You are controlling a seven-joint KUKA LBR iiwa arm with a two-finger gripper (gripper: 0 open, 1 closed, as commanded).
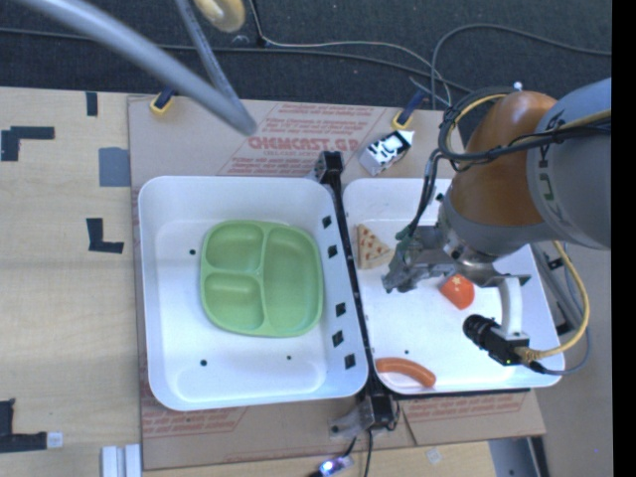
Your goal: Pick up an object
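the task looks barely begun; nothing is lifted, and no object can be seen between the fingers, so picking a target, closing on it and raising it are all left, as far as this view lets one judge; taking the black divider (343, 256) between the bins as the landmark: to its left lies the left bin (164, 266), holding a green sectioned plate (262, 276) flat near its middle; just right of the divider, in the right bin (437, 361), lies a pizza slice toy (372, 245); lower down, near the front wall, an orange sausage (405, 371); further right the gripper (405, 266) hangs low over the bin floor, whether wide or narrow cannot be told; a small red-orange piece (457, 291) sits just beside it; both bins rest on a cardboard sheet (298, 137) over a wooden bench (60, 296), with dark carpet (397, 8) and cables behind.
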